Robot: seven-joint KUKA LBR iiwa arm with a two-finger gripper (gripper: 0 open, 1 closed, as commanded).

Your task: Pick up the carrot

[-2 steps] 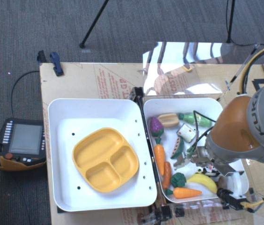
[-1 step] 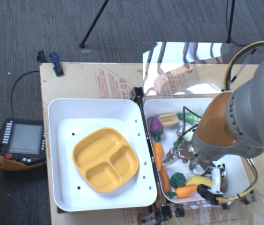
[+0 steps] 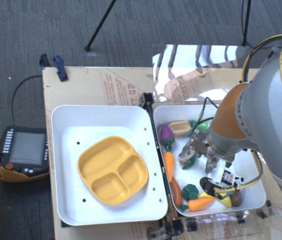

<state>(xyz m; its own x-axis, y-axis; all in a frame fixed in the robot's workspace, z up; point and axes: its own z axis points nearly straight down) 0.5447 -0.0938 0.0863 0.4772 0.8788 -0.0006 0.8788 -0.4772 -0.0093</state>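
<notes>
A yellow plate [image 3: 112, 170] is lying in the left bin [image 3: 63, 134]. The carrot [image 3: 168, 165] is lying along the right bin's [image 3: 259, 196] left wall, just left of my tool [image 3: 201, 156], which is hovering mid-bin; I cannot tell its state.

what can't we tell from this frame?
- Gripper: finger state unreadable, blurred metal over toys in the right bin.
- Green toy: partly covered by the gripper.
- Right bin's far right side: hidden under the arm.
- Carrot by the divider: visible; another carrot sits at the front.
</notes>
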